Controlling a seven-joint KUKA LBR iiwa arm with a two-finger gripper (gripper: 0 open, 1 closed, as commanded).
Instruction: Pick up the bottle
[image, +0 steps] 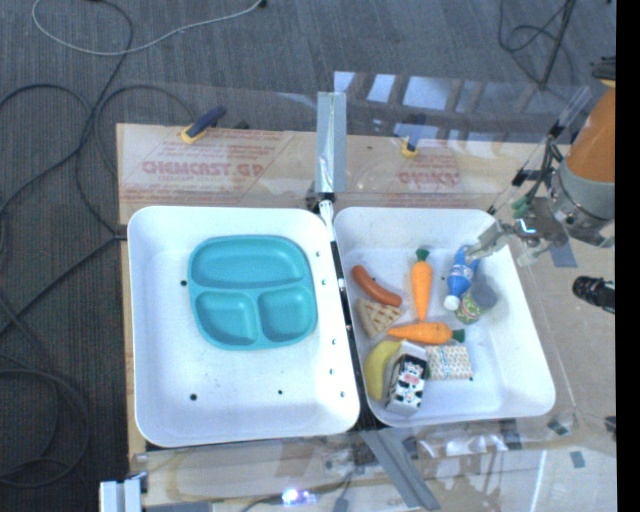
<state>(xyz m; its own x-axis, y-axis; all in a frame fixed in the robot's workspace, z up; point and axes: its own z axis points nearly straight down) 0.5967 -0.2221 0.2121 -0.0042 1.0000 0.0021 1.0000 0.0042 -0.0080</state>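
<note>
The bottle (459, 276) is small and blue with a white cap and lies tilted in the right bin (520, 385), toward its far right side. My gripper (487, 242) reaches in from the right and hangs at the bottle's upper end, touching or just above it. A grey and green object (477, 301) lies right against the bottle on its near side.
The right bin also holds two carrots (421, 285) (420, 332), a sausage (375, 285), a waffle (378, 317), a banana (378, 368), a cow-print carton (407, 385) and a speckled block (450, 362). A teal divided plate (253, 290) sits in the left bin (160, 390).
</note>
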